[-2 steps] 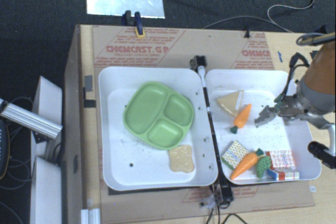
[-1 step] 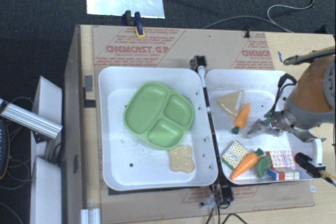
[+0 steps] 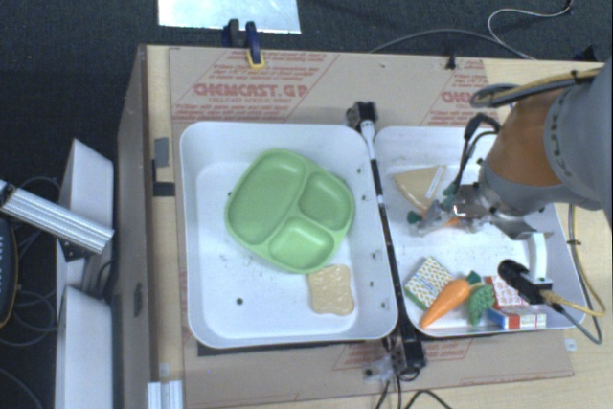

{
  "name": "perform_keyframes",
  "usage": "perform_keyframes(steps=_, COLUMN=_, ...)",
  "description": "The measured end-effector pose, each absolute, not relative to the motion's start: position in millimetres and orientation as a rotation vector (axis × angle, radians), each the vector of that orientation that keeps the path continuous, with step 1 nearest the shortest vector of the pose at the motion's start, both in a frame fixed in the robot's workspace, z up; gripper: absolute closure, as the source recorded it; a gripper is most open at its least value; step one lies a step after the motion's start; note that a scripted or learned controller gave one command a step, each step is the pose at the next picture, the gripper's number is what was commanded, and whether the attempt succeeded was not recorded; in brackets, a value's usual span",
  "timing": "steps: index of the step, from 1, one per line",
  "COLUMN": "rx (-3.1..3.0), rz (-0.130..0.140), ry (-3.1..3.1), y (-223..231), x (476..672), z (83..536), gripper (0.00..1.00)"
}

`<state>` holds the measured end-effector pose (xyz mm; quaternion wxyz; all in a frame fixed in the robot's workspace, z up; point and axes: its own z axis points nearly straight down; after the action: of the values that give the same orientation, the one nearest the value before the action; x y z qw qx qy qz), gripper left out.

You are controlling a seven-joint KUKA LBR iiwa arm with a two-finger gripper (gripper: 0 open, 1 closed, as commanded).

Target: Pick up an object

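My gripper (image 3: 439, 214) hangs low in the right bin (image 3: 565, 235), near its left wall, on the grey arm with the orange band (image 3: 522, 148). Just beyond the gripper, touching or nearly touching it, lies a pale yellow wedge (image 3: 420, 182). At the front of the same bin lie an orange carrot (image 3: 445, 301), a small patterned box (image 3: 427, 279), a green leafy piece (image 3: 480, 298) and a red-and-white box (image 3: 510, 299). Something small, teal and orange, shows at the gripper's tip, too blurred to name.
The left bin (image 3: 206, 302) holds a green divided plate (image 3: 289, 210) and a slice of toast (image 3: 331, 290) near its front right corner. The wall between the bins (image 3: 380, 215) runs close to the left of the gripper.
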<state>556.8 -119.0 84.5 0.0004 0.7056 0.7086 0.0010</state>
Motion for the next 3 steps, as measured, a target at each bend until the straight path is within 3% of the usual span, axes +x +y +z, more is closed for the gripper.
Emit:
perform_keyframes(steps=1, rx=2.215, rz=0.002, ry=2.224, y=-149.8, x=605.4, z=85.0, gripper=0.00)
perform_keyframes(steps=2, rx=2.208, rz=0.003, ry=2.228, y=-149.4, x=606.3, z=95.7, gripper=1.00)
perform_keyframes(steps=3, rx=2.208, rz=0.003, ry=2.229, y=-149.3, x=606.1, z=95.5, gripper=0.00)
